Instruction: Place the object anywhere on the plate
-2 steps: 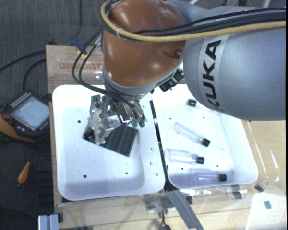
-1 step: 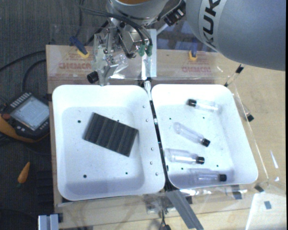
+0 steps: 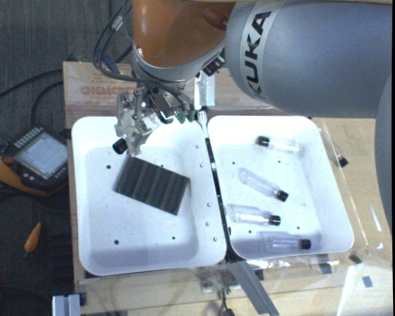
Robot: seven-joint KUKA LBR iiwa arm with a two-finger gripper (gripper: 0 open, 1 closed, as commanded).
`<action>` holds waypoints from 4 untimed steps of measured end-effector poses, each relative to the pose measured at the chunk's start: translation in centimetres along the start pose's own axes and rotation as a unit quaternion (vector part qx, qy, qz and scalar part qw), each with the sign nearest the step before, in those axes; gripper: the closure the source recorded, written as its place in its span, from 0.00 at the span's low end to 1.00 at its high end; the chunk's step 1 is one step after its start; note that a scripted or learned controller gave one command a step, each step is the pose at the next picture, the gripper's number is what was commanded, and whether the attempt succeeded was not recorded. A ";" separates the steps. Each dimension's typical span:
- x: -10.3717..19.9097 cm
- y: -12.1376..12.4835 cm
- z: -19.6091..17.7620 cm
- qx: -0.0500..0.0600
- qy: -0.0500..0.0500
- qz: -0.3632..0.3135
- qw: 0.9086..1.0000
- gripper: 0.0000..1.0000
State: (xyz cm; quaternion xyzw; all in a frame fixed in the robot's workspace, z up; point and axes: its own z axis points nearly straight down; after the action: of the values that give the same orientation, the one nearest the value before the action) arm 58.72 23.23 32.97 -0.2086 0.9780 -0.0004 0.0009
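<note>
Gripper over left bin, fingers gripping clear black-capped tube, above ribbed black plate

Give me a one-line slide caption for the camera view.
Gripper above the left bin near a dark ribbed plate; four clear tubes lie in the right bin.

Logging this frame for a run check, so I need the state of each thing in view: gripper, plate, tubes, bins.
gripper: over the left bin's back edge, a black-capped tube between its fingers.
held tube: tilted, cap lowest, above the plate's back corner.
dark ridged plate: flat in the left bin, nothing on it.
four clear tubes: lying capped in the right bin, apart.
left bin: holds the plate.
right bin: holds the four tubes.
</note>
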 end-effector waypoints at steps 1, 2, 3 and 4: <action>-2.7 -1.1 6.2 -0.002 0.000 -0.198 0.980 1.00; 1.6 0.0 2.6 -0.001 -0.001 -0.316 0.949 1.00; -6.0 -4.0 11.7 -0.003 -0.001 -0.437 0.899 1.00; -6.6 -5.0 0.4 -0.003 -0.004 -0.596 0.803 1.00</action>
State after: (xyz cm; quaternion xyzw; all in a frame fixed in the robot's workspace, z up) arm 66.83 21.39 32.60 -0.7506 0.6607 0.0025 0.0036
